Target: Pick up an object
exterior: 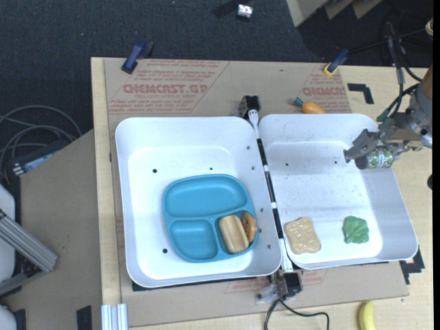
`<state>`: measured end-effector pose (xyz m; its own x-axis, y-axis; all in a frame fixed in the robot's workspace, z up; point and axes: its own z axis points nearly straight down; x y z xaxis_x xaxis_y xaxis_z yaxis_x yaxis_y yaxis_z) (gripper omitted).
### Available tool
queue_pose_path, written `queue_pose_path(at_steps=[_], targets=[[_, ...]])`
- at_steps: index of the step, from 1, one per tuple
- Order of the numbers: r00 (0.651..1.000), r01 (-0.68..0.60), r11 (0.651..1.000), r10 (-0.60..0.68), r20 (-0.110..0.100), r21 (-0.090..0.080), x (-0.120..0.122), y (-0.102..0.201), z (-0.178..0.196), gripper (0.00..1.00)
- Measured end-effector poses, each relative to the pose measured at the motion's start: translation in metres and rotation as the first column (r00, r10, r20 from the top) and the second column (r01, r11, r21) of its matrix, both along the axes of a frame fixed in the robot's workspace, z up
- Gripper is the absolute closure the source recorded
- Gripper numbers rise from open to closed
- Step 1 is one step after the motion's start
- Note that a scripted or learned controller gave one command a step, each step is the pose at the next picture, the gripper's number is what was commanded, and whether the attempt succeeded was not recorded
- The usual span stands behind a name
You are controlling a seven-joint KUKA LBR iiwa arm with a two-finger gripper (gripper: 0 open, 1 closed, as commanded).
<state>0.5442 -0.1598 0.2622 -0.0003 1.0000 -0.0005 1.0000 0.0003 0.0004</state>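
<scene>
My gripper point(372, 154) hangs over the right edge of the right bin point(309, 150), with a dark finger point(357, 147) pointing left. A small green and silver object point(379, 160) sits between the fingers, just above the bin floor, and the gripper is shut on it. Lower in the same bin lie a tan, flat, cracker-like piece point(302, 236) and a green lumpy piece point(355, 229). The left bin point(137, 184) holds a blue divided plate point(205, 212) with a brown bun-like item point(236, 232) in its lower right compartment.
An orange item point(313, 106) lies on the bench behind the right bin. A yellow piece point(366, 316) sits at the bench's front right. Black clamps point(251, 105) join the bins at the back and front. Cables hang by the arm at the right.
</scene>
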Motion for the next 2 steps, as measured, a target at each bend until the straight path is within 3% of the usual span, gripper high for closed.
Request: queue_pose_path(at_steps=[1,2], targets=[[1.0,0.001,1.0,-0.001,0.0,-0.001,0.058,-0.046,-0.044,0.0],[1.0,-0.001,1.0,0.001,-0.004,0.002,0.097,-0.057,-0.157,0.0]])
